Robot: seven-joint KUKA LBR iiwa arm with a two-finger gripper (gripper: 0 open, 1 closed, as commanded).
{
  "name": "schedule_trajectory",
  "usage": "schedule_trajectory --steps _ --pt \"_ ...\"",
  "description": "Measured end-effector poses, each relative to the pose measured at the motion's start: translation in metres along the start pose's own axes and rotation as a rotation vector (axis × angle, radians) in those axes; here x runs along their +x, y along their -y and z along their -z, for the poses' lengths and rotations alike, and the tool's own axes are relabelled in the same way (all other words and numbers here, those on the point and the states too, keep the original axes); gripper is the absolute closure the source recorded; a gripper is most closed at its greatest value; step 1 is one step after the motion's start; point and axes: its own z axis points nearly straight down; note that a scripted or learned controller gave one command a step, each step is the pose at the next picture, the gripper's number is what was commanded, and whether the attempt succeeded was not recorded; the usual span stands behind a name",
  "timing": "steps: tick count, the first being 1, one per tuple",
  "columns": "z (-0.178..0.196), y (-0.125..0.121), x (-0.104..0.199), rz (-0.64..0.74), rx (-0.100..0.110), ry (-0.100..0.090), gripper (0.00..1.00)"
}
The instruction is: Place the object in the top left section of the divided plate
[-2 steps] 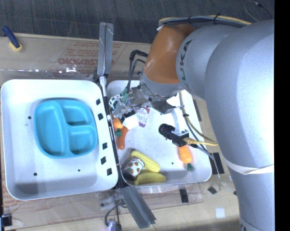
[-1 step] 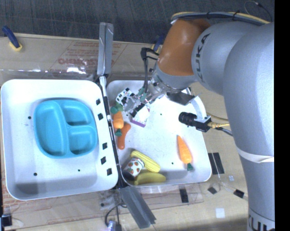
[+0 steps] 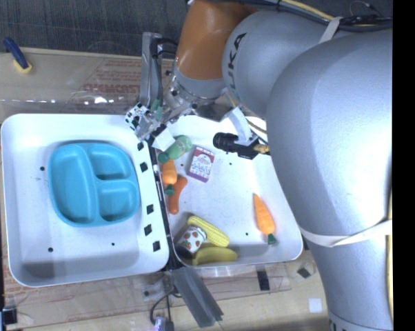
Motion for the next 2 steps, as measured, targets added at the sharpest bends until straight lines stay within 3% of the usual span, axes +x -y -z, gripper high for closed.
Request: schedule_trajectory --steps 1,2 --pt "-0.0095 0.0092 0.0844 0.239 0.003 -0.001 1.00" --pt "-0.0092 0.0092 0.0839 0.238 0.002 0.000 0.00"
